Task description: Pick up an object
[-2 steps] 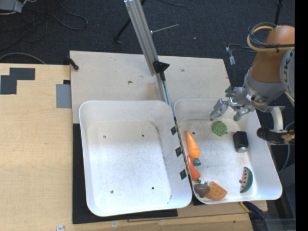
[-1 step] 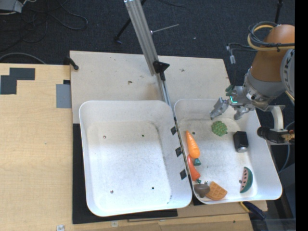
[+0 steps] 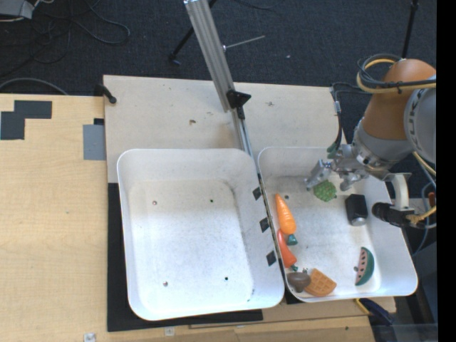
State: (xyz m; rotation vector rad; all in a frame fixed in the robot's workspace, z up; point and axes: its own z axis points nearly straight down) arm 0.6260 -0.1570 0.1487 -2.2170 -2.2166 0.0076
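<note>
Camera view | fingers (image 3: 326, 179) open, just above green broccoli (image 3: 325, 191) | right bin (image 3: 399, 276)

2 white bins — left bin (image 3: 142, 191) & right bin (image 3: 399, 276). In the right bin, approx 6 toy items: 1 orange carrot (image 3: 285, 216), 1 red-orange piece (image 3: 287, 251) below it, 1 green broccoli-like bit (image 3: 325, 190), 1 black block (image 3: 356, 209), 1 watermelon slice (image 3: 364, 266), 1 waffle-like wedge (image 3: 319, 283) — plus 1 brown lump (image 3: 299, 281) beside it, can't tell what. 1 arm, 1 gripper (image 3: 335, 171).
</note>
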